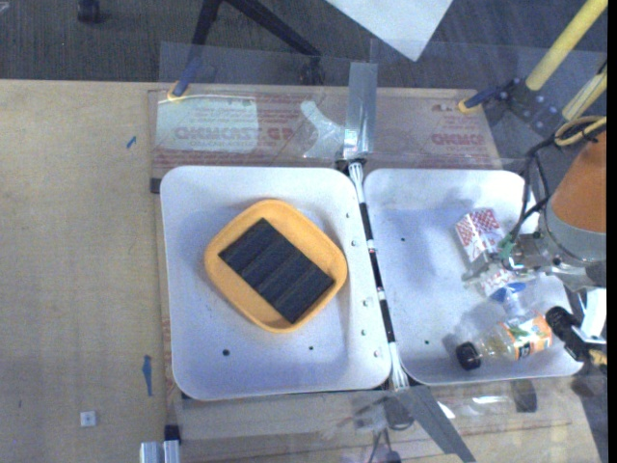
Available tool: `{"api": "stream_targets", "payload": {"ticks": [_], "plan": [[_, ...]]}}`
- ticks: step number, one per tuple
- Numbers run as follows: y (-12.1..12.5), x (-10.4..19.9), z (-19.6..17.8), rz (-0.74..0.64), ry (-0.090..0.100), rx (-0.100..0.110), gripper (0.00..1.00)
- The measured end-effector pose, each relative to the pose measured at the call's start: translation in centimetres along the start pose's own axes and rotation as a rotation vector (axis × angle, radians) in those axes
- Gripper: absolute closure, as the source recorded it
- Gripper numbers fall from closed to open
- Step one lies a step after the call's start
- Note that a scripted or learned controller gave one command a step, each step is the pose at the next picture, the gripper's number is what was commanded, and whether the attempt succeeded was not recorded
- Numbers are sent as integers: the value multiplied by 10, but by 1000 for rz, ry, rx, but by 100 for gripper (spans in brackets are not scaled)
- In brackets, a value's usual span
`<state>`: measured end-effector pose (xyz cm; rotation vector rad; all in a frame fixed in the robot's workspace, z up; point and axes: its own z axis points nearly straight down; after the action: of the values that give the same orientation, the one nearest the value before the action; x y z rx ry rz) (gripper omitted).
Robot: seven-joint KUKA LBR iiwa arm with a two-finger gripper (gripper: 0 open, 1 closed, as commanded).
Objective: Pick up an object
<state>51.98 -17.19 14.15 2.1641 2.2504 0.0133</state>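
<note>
In the left bin (193, 210) lies an orange tray (224, 276) with rounded corners, turned at an angle, holding a black ridged insert (276, 270). The right bin (415, 220) holds a red-and-white checkered packet (477, 230), a crumpled clear wrapper (496, 280) and a clear bottle (501, 340) with a black cap and an orange label, lying on its side near the front edge. My gripper (509, 255) hangs low at the right side of the right bin, just right of the packet and over the wrapper. Nothing shows between its tips.
A metal divider (371, 258) separates the two bins. Cardboard and a plastic sheet (318, 128) lie behind the bins. The bare wooden bench (77, 258) spreads to the left. A yellow pole (578, 27) stands at the back right.
</note>
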Motion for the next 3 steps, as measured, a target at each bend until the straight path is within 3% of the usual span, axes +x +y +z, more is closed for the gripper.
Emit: {"api": "stream_targets", "payload": {"ticks": [1,2,3], "plan": [[44,-1,17,76,-17,-45,0],[70,-17,49,-20,-2,-1,0],[72,-18,37,-20,-5,-6,100]]}}
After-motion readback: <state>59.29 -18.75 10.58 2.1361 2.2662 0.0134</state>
